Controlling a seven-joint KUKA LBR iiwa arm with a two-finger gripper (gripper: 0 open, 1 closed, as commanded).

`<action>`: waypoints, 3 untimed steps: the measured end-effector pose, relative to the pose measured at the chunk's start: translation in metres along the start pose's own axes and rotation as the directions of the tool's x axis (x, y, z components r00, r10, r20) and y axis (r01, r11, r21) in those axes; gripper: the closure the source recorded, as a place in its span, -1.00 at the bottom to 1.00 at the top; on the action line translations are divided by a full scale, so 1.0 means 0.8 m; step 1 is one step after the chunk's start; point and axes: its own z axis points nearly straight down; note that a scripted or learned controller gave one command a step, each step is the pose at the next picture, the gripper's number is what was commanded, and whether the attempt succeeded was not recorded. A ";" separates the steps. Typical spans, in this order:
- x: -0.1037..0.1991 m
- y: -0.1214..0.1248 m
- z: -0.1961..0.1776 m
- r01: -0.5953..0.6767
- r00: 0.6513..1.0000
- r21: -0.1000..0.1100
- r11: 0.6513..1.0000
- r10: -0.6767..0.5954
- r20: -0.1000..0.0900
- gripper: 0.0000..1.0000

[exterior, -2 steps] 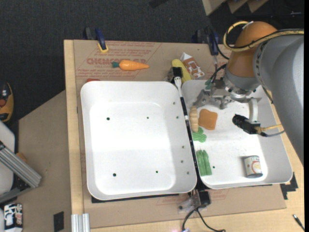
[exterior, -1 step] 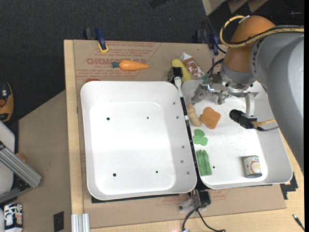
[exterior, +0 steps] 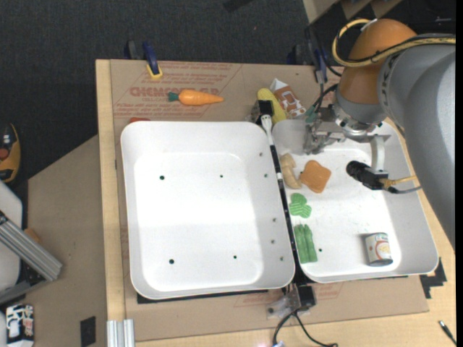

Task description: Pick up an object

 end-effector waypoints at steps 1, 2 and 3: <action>-0.002 -0.044 0.011 -0.003 1.000 0.002 1.000 0.003 -0.001 1.00; -0.002 -0.043 0.012 -0.002 1.000 0.002 1.000 0.002 -0.001 -1.00; -0.003 -0.042 -0.002 -0.003 1.000 -0.001 1.000 0.003 0.001 1.00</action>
